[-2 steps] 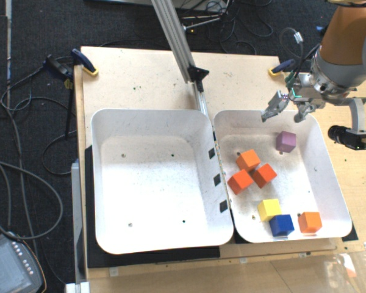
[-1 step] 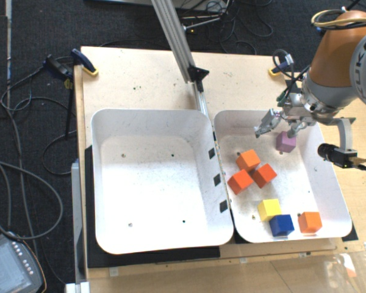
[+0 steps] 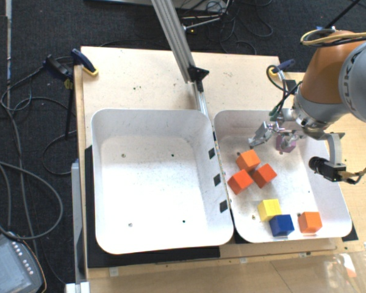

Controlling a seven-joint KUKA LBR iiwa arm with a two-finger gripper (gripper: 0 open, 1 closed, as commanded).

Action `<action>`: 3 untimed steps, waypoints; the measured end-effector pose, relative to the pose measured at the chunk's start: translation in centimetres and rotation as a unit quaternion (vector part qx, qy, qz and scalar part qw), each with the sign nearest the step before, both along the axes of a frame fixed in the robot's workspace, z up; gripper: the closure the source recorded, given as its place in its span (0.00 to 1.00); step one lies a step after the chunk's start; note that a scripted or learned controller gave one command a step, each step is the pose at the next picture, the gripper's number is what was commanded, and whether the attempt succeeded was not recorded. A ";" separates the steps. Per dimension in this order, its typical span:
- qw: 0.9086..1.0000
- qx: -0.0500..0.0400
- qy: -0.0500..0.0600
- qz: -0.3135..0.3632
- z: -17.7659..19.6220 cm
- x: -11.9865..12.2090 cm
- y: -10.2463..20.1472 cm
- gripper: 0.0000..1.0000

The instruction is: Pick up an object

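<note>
Several small blocks lie in the right bin (image 3: pixel 329 194). Three orange ones cluster near its middle: one (image 3: pixel 249 159) at the top, one (image 3: pixel 240 180) at lower left, and a redder one (image 3: pixel 265 174) to the right. Near the front edge sit a yellow block (image 3: pixel 268 209), a blue block (image 3: pixel 281 224) touching it, and a separate orange block (image 3: pixel 309 221). My gripper (image 3: pixel 263 135) hangs over the back of the right bin, just above and right of the top orange block, apart from it. Nothing shows in its grasp.
The left bin (image 3: pixel 110 163) lies beside the right one, their rims meeting at the centre. A slanted metal rail (image 3: pixel 174 32) runs from the back down to the bins' junction. A black cable clip (image 3: pixel 326 168) hangs from the arm over the right bin's right side.
</note>
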State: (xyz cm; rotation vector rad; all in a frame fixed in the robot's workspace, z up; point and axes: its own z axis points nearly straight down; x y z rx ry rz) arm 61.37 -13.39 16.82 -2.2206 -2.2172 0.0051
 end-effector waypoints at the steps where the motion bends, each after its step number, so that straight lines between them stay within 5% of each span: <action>1: 1.000 0.002 -0.006 0.001 -5.2 0.4 1.1 0.00; 2: 1.000 -0.001 -0.012 0.001 -3.6 0.7 0.9 1.00; 3: 1.000 -0.001 -0.006 0.002 2.8 0.8 0.9 1.00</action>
